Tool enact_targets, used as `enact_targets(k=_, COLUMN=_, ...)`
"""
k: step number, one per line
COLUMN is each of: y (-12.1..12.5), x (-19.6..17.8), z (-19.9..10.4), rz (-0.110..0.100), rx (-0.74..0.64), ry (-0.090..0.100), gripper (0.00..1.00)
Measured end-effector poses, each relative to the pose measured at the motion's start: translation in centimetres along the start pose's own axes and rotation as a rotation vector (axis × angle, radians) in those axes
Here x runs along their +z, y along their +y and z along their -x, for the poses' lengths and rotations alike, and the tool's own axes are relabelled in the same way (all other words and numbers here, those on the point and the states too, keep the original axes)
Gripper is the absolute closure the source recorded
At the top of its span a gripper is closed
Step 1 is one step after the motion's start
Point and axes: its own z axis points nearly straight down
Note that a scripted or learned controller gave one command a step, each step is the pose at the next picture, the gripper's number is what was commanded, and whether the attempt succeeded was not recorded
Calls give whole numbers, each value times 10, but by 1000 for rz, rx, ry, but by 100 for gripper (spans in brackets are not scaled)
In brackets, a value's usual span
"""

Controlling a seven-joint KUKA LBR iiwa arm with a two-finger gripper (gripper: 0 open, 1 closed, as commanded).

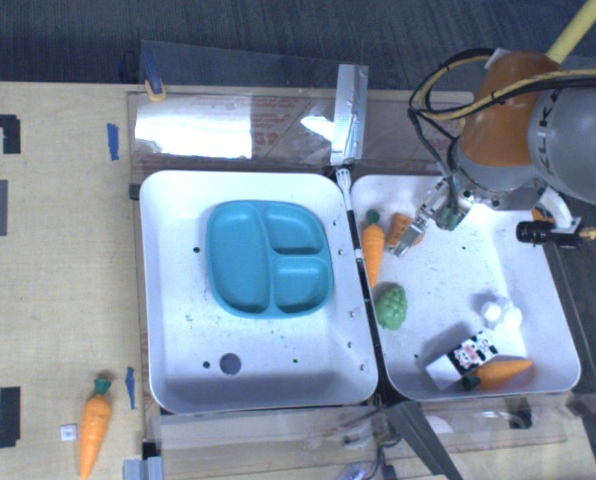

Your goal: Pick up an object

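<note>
The camera view is looking down on a wooden tabletop [48, 298] carrying two white bins side by side. The left bin [178, 368] is holding a blue divided plate [270, 258] near its middle. The right bin [538, 298] is holding several toys: a carrot [372, 251] is lying lengthwise against the left wall with its green top toward the back, a small orange piece [399, 227] is lying just beside it at the back, a green lumpy toy [391, 305] is sitting just in front of the carrot, a white piece [498, 314] is resting toward the right, and a black-and-white toy [468, 354] is lying near the front wall, touching an orange toy [503, 371]. The grey arm [548, 138] with its orange band is reaching in from the right, and the gripper [415, 230] is hanging over the back left part of the right bin, close to the orange piece. Whether the gripper is released or clenched cannot be told, and nothing is visibly caught in it. A second carrot [95, 423] is lying on the tabletop outside the bins, near the front left.
</note>
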Motion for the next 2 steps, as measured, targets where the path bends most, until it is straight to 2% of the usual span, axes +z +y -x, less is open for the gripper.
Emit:
enact_targets(k=1, y=-4, x=9, z=-18, rz=-11, rx=465, ry=1, gripper=0)
enact_targets(k=2, y=-2, x=-1, z=-17, rz=-3, rx=465, ry=-3, gripper=100)
